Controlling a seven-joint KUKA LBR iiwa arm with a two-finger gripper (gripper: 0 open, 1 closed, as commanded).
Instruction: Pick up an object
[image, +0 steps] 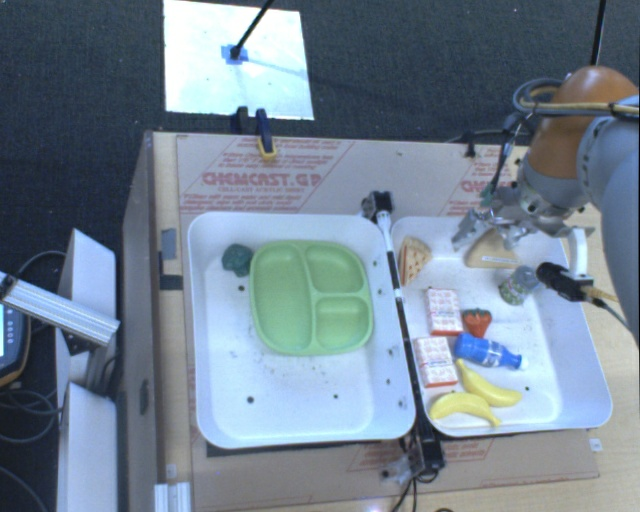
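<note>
My gripper (487, 233) hangs over the far end of the right bin (585, 395), its fingers spread open just above a beige wedge (492, 254). The wedge lies flat on the bin floor and nothing is held between the fingers. Left of it lies a pizza slice (413, 260). To the right, close to the wrist, stands a small grey-green can (518, 285). Nearer the front are two red-and-white boxes (442, 308) (434, 360), a strawberry (478, 322), a blue bottle (488, 352) and yellow bananas (475, 396).
The left bin (215, 400) holds a green divided plate (310, 298) and a dark green lump (237, 259) at its far left. A raised divider (397, 300) runs between the bins. A black cable fitting (560, 281) juts over the right bin's right side.
</note>
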